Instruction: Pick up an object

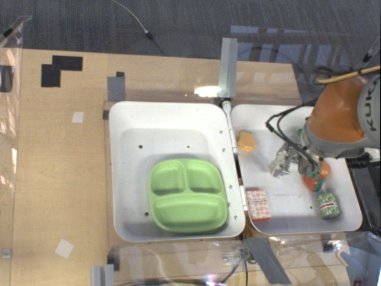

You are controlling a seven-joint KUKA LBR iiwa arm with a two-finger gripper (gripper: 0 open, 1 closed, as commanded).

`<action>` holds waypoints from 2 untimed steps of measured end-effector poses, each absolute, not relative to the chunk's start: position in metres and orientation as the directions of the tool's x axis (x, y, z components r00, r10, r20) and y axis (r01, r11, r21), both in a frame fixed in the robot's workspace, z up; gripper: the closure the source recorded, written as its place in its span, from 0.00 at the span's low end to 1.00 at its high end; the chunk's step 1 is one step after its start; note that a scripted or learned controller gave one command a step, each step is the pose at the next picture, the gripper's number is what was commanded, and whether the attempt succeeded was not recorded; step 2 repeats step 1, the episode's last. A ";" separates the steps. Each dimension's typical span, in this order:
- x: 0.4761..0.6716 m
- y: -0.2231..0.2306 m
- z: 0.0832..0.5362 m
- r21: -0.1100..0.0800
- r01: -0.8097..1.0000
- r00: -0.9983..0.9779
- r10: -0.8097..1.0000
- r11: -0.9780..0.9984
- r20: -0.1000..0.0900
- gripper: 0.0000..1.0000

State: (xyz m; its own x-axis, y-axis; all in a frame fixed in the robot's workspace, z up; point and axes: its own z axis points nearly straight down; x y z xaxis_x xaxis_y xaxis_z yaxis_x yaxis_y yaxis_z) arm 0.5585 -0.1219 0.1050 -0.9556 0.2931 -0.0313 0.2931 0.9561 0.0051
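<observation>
The orange-red object [316,176] lies in my right bin [297,219], touching my gripper [286,162], past the green divided plate [188,194] in the left bin [128,159]; my jaws' state I cannot tell.

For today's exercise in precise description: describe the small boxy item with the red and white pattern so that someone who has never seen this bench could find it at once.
Look at the right-hand white bin, the one the arm reaches into. The patterned box lies at that bin's near left corner, close to the divider. Unlike the plain yellow-orange chunk further back or the green-and-white can to its right, it is flat and rectangular with a red and white print.
</observation>
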 end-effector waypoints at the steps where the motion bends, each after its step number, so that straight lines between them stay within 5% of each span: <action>1: 0.582 -0.020 0.188 0.008 0.492 -0.870 0.492 0.870 -0.009 1.00; 2: 0.582 -0.020 0.188 0.008 0.492 -0.870 0.492 0.870 -0.009 1.00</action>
